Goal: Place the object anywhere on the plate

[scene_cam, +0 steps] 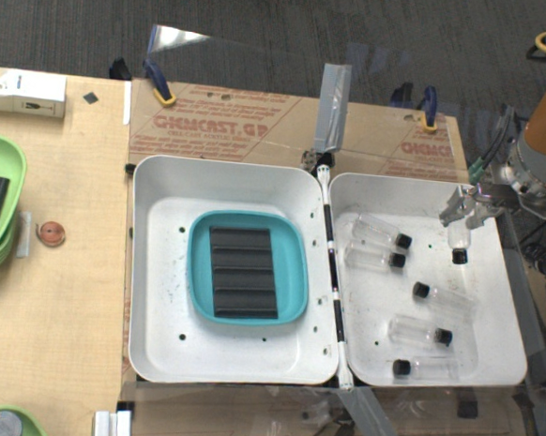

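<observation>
- Camera view: the gripper (pixel 464 210) sits over the right bin's (pixel 487 370) top right corner, and a clear vial with a black cap (pixel 459 249) is hanging straight down, pinched between its fingers.
- Five more capped vials (pixel 421 334) are scattered lying down on the right bin floor.
- The teal plate (pixel 200 254) with its dark ribbed insert sits in the left bin (pixel 150 344), well apart from the gripper.

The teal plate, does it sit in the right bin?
No, the teal plate sits in the left bin, away from the clear vials.
</observation>
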Robot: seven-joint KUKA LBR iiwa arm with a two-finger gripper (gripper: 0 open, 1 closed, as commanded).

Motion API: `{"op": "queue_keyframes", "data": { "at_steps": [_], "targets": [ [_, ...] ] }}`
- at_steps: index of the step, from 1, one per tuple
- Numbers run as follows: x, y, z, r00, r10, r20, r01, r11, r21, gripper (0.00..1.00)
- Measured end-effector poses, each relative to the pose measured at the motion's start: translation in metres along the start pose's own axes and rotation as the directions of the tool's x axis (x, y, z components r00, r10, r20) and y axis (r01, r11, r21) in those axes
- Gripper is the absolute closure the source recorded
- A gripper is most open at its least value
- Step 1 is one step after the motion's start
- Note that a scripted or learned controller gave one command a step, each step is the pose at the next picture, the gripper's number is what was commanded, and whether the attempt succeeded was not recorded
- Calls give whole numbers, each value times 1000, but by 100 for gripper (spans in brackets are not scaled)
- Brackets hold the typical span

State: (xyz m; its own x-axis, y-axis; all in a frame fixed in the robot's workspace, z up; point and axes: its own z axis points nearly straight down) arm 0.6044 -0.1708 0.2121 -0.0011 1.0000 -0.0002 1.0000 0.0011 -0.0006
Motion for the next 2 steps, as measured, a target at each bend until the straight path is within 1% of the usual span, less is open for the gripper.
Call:
{"op": "queue_keyframes", "data": {
  "at_steps": [1,2],
  "targets": [
    [0,0,0,1000,0,0,0,1000,0,0],
    [-44,0,-74,1000,16,2,-16,1000,0,0]
  ]
}}
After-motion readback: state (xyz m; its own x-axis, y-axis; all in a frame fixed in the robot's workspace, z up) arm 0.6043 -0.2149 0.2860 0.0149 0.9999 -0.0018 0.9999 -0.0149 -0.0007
